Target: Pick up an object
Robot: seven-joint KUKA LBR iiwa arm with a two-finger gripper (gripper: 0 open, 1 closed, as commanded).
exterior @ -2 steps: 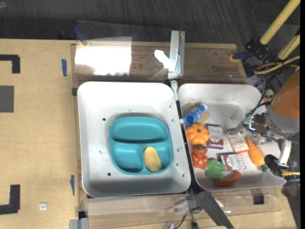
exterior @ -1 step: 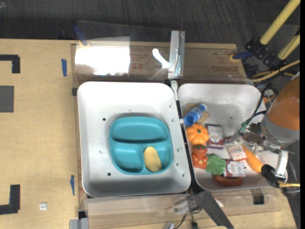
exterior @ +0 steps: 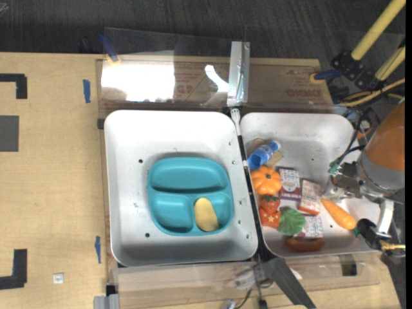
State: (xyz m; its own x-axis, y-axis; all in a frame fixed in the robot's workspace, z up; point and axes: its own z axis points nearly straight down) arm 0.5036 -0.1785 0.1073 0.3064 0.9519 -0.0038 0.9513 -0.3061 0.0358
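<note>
The right bin holds a heap of small things: a blue bottle, an orange pumpkin toy, two small printed cartons, an orange carrot, a red piece with a green leaf and a dark red thing at the front. My gripper hangs over the right side of this bin, just above the carrot and right of the cartons. Nothing is seen held in it.
The left bin holds a teal divided tray with a yellow oval fruit in its front right compartment. A metal divider stands behind the bins. Yellow poles and cables crowd the far right.
</note>
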